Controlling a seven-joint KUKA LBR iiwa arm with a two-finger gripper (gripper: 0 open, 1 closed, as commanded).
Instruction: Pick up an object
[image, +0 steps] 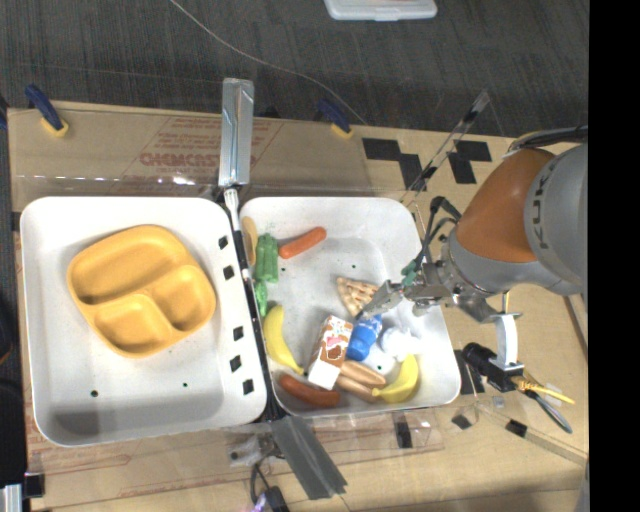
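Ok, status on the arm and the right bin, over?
Gripper low over right bin, by the cracker and blue bottle. Nothing seen held. Pile crowded: carton, bananas, hot dogs. Yellow tray in left bin.

Both bins, the left and the right, look like smooth white plastic with a faint sheen, and the divided yellow tray near the left bin's back edge looks like matt moulded plastic. In the right bin the bananas, the hot dogs and the carrot have the even, slightly glossy skin of plastic toys, while the small carton looks like printed card. The bench is covered in matt brown cardboard, and the arm's orange band is smooth and glossy.
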